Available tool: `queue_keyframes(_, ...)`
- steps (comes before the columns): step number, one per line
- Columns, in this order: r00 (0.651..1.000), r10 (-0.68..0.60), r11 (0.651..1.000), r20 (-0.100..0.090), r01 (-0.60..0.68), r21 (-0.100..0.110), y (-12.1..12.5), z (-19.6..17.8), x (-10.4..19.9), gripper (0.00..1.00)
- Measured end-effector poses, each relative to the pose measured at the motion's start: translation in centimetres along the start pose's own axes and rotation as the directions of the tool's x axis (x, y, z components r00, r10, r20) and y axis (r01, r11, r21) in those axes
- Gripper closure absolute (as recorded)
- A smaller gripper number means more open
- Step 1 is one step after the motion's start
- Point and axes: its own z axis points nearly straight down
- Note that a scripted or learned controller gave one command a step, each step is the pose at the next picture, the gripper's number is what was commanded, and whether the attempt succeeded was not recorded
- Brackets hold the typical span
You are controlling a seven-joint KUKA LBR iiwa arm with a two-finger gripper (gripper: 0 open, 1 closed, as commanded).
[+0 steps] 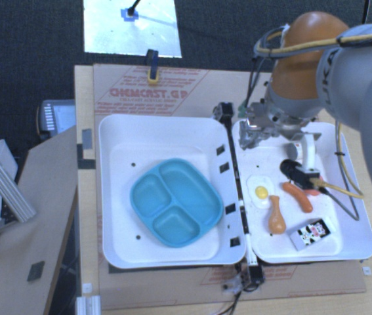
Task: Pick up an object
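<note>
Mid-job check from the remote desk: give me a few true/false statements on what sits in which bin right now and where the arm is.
1. The blue divided plate lies in the left bin. True.
2. The fried egg toy lies on the blue plate. False: it lies in the right bin, near the divider.
3. The gripper is over the right bin's far left corner. True.
4. The orange carrot is in the left bin. False: it is in the right bin.
5. The black-and-white patterned box sits near the right bin's front edge. True.
</note>
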Motion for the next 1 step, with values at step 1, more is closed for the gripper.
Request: queue_keyframes(1,1.0,-0.001,1.0,0.0,0.001,0.001,-0.12,-0.75,5.08,1.0)
